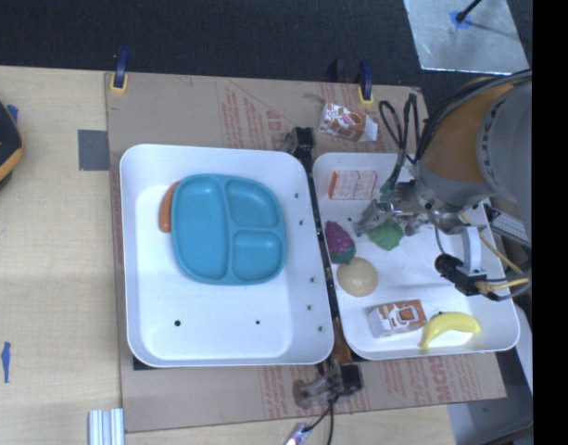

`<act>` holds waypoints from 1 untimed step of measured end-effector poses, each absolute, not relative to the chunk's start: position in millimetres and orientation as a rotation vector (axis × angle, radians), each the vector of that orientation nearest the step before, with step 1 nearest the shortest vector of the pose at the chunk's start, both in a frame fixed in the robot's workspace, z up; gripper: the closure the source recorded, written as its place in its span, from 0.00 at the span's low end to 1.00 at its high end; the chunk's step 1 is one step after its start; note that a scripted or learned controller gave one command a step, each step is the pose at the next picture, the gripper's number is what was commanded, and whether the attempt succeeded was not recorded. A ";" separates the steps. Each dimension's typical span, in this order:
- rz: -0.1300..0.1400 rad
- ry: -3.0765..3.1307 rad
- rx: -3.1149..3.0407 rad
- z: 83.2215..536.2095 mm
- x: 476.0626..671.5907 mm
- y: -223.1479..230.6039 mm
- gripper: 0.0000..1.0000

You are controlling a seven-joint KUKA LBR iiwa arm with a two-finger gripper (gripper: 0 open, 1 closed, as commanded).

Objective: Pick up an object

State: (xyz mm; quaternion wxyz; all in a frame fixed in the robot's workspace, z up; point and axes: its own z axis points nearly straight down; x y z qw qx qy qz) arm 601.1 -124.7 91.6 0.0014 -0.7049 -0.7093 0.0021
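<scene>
The gripper [384,217] hung low over the right bin [506,336], just above a green object [387,237]. Near it in that bin lay a purple item [339,240], a tan ball [357,276], a small carton [396,319] and a banana [449,328]. The left bin [145,332] held a blue divided plate [230,229] with an orange object [164,208] at its left edge.

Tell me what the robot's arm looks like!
The arm is big, round and grey, with a bright orange band around it. Black cables loop beside it. Its gripper is made of thin silvery metal parts.
</scene>
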 end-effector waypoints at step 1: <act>0.008 -2.228 -2.211 102.2 601.3 -125.9 1.00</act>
